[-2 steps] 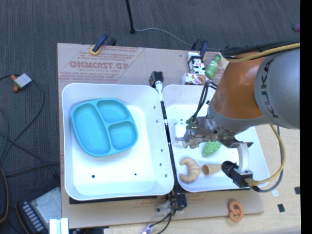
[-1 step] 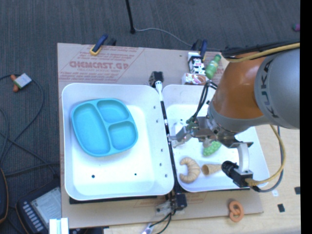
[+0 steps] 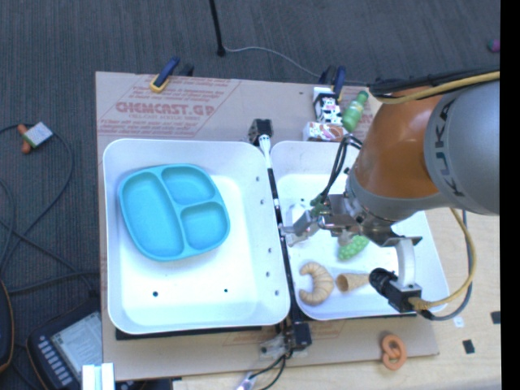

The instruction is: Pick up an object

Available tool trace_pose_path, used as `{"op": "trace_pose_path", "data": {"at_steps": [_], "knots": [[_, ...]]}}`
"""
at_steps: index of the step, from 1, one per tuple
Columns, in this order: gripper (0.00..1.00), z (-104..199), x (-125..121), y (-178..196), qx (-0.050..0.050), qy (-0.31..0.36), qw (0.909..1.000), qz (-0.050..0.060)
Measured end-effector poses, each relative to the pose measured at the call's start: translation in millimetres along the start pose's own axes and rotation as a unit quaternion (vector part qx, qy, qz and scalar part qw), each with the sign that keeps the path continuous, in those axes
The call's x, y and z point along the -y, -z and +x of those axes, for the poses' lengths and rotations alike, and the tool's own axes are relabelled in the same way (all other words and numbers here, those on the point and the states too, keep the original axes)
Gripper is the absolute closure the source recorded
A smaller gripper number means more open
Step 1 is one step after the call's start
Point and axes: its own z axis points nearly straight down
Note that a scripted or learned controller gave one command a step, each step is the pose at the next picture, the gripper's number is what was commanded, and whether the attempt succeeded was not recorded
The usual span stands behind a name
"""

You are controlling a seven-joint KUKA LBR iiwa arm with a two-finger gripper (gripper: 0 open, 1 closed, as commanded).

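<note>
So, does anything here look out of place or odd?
Mostly tidy. One small orange pretzel-shaped toy lies outside both bins, on the brown cardboard base near its front right corner, beyond the right white bin.

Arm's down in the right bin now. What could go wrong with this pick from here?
1. The green toy sits mostly under the wrist, so a grasp is hard to confirm.
2. The croissant and cone lie close together beside it; the descent could knock them or catch two things.
3. The gripper is near the bin wall and might strike it.
</note>
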Motion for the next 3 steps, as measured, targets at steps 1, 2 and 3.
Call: {"op": "trace_pose_path", "data": {"at_steps": [1,2,3], "knots": [[0.00,0.0,0.0,0.0,0.000,0.000,1.0000,0.000],[0.00,0.0,0.0,0.0,0.000,0.000,1.0000,0.000],[0.00,0.0,0.0,0.0,0.000,0.000,1.0000,0.000]]}}
